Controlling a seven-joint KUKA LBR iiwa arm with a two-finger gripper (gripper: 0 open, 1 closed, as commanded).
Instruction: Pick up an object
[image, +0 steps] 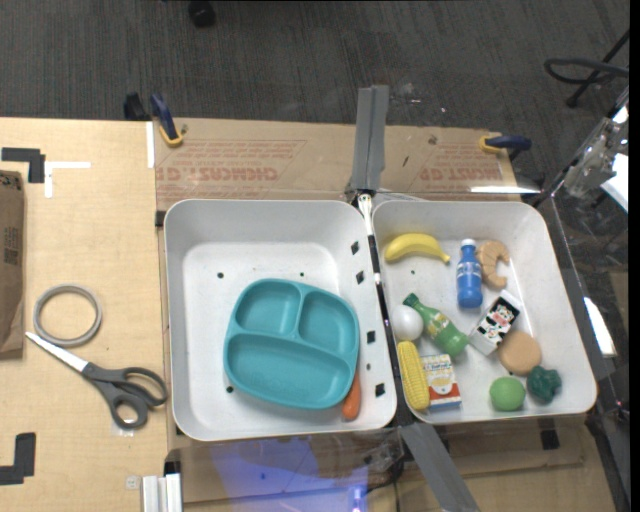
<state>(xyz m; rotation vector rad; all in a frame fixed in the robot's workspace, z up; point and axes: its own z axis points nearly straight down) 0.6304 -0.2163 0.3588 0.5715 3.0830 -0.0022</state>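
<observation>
The right bin (560, 270) holds several small items. A yellow banana (415, 246) lies at its back left, with a blue bottle (468, 277) and a tan bitten pastry (493, 257) beside it. A green bottle (437, 325) lies tilted in the middle next to a white egg (407, 322). Along the front are a corn cob (411, 375), a small carton (441, 382), a green lime (507, 393) and a dark green broccoli piece (545, 383). A cow-patterned box (496, 322) and a tan bun (520, 352) sit at the right.
The left bin (200, 250) holds a teal divided plate (293, 343), with an orange carrot (351, 400) at its front right edge. On the bench to the left lie scissors (110, 378) and a tape roll (68, 313). Cardboard (250, 165) lies behind the bins.
</observation>
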